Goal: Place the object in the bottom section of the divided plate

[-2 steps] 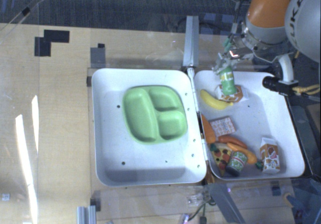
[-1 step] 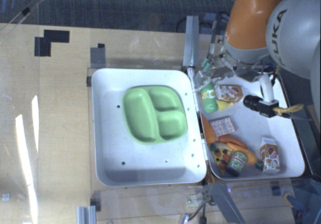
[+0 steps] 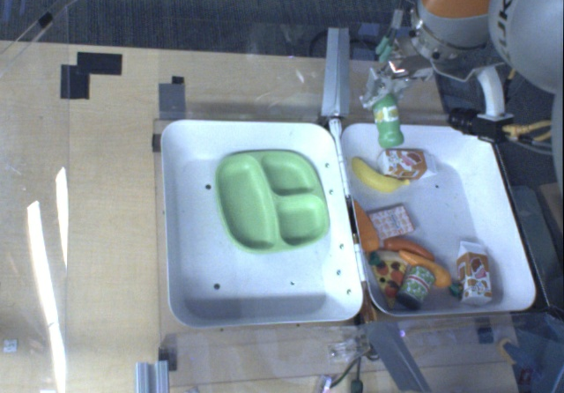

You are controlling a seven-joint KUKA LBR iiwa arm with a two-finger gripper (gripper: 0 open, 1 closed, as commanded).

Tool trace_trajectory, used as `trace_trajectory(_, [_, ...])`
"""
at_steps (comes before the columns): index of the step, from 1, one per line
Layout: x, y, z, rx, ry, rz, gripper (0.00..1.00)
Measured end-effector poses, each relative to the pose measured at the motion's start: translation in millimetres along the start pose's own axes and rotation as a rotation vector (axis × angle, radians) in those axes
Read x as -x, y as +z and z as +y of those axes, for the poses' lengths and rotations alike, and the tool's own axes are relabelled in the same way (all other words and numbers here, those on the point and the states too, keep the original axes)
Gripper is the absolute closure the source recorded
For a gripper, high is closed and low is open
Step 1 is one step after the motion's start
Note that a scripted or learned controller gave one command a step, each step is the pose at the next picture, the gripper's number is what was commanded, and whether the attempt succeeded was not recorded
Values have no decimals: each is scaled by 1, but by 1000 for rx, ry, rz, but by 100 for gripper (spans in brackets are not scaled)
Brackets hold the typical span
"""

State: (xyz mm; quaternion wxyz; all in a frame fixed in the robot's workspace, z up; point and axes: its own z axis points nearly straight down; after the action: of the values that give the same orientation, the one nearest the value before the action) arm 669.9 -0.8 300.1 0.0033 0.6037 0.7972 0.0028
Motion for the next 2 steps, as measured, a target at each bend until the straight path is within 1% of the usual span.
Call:
trace_trajectory(1, [-64,111,-117,-5,-116,3,100])
trace_trajectory(2, [-112,37,-66,-1,-135,2,100])
